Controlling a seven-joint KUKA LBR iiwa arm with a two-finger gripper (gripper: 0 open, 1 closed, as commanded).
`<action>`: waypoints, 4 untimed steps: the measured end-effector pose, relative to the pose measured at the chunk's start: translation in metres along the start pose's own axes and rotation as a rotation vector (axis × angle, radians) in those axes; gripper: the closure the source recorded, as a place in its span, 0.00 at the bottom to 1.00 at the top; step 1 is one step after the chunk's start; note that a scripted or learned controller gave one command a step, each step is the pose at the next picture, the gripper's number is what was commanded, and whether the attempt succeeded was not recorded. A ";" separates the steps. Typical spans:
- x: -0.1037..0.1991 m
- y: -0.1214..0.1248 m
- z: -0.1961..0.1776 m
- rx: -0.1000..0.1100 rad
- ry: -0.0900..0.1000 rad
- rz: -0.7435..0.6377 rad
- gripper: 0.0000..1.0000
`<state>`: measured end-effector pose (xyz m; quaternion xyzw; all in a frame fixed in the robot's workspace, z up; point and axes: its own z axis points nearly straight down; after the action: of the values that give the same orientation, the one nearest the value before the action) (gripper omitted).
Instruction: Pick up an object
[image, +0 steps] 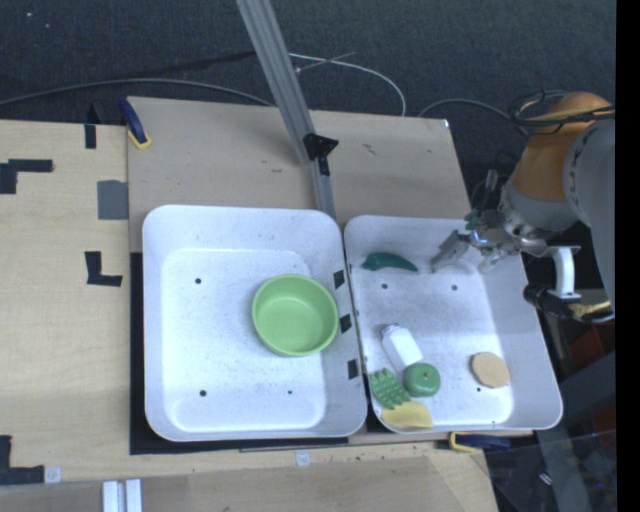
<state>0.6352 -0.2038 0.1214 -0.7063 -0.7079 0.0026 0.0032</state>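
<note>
My gripper (452, 252) hangs over the far edge of the right bin (520, 340), its fingers spread apart with nothing between them. A dark green curved piece (388, 263) lies just left of it in that bin's far left corner. Nearer the front lie a white bottle (402, 347), a round green lid (422, 379), a tan disc (490, 369), a green ridged piece (386, 387) and a yellow piece (414, 415). In the left bin (180, 300) sits a light green bowl (294, 315).
A grey slanted pole (285, 85) crosses above the bins' far edge, ending in a black clamp (319, 147). The arm's orange band (556, 160) stands at the right beyond the bin. Cables trail on the dark floor behind the bench.
</note>
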 end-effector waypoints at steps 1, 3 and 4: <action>0.001 0.000 0.035 -0.005 -0.002 -0.001 0.00; 0.002 -0.002 -0.040 -0.013 -0.002 0.001 1.00; 0.003 -0.001 -0.087 -0.013 -0.002 0.001 1.00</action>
<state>0.6345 -0.2013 0.2079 -0.7066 -0.7076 -0.0010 -0.0022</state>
